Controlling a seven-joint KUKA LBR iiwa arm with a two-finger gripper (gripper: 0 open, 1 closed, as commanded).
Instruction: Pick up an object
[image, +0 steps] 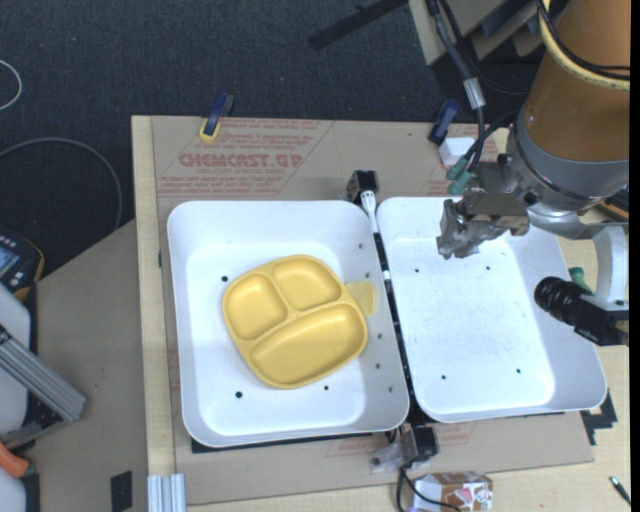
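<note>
Plainly, camera view, from above:
Table: the table (150, 300) carries two shallow white bins side by side, with clamps and cables around its edges.
Left bin: the left bin (190, 390) holds the yellow divided plate (295, 320), lying flat and turned at an angle, roughly in the middle of the bin floor.
Right bin: the right bin (480, 330) sits just beside the left one, their rims touching along the centre.
Tool: the tool (457, 243) hangs over the upper part of the right bin, well apart from the plate; whether it is released or clenched I cannot tell, and nothing shows in it.
Handling: the plate looks like moulded plastic, so probably light, stiff and rather slick, not fragile.
Where to hold: the raised outer rim, or a ridge between compartments, seems the likeliest purchase; the broad smooth hollows offer nothing to pinch.
Risk: a grip on the rim may slip or tip the plate.
</note>
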